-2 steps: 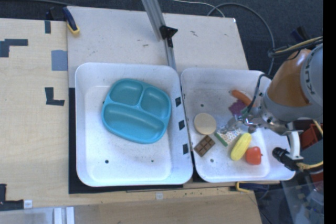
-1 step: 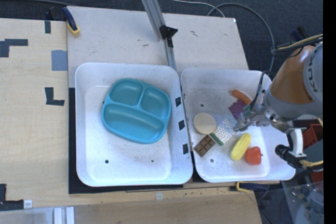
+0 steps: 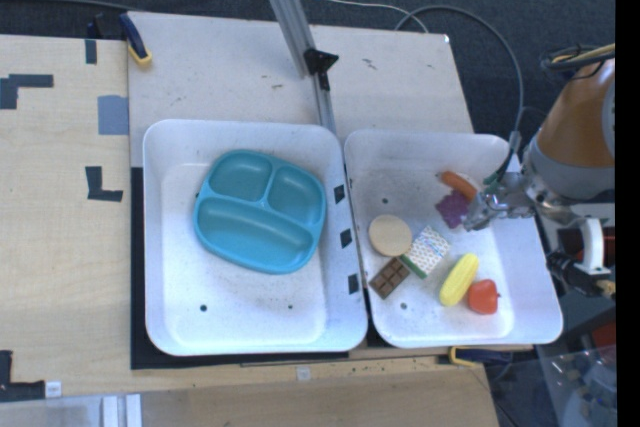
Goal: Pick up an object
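Tool (image 3: 484, 212) low, right beside purple piece (image 3: 453, 208); spread and any hold impossible to tell. Best centred squarely over it before lifting.

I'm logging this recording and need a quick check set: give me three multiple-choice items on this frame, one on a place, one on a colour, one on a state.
1. Where does the divided plate lie?
A. left bin
B. right bin
C. on the bench outside the bins

2. What colour is the corn-shaped toy?
A. purple
B. yellow
C. blue

3. Where is the hand?
A. over the left bin
B. above the bench behind the bins
C. low over the right bin, by the purple toy

Key: 1 A, the blue plate rests on the left bin's floor. 2 B, it is yellow beside the red toy. 3 C, it reaches in from the right next to the purple toy.
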### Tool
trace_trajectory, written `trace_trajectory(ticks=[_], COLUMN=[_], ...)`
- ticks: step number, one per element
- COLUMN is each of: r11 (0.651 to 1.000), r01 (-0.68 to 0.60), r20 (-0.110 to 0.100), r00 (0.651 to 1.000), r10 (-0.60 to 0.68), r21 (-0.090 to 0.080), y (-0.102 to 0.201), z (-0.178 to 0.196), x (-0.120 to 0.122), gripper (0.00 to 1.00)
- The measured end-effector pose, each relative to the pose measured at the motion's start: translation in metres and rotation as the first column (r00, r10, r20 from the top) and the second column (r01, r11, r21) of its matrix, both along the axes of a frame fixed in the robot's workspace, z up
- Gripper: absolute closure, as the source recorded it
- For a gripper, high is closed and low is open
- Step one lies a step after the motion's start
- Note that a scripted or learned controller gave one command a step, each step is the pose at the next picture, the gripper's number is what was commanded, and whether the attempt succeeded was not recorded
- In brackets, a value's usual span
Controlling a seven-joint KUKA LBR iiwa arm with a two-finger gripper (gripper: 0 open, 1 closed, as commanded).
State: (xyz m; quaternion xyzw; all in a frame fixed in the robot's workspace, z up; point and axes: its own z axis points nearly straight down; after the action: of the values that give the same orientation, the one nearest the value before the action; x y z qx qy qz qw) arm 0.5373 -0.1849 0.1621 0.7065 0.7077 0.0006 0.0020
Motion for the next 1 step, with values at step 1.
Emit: trace_trajectory(ticks=[1], r11=[1.0], r01=[0.0], r20=[0.002], r00=[1.0], r10=[0.0], r21=[0.0], y=[-0.0002], z=[0.0628], x=[-0.0028], gripper=[1.0])
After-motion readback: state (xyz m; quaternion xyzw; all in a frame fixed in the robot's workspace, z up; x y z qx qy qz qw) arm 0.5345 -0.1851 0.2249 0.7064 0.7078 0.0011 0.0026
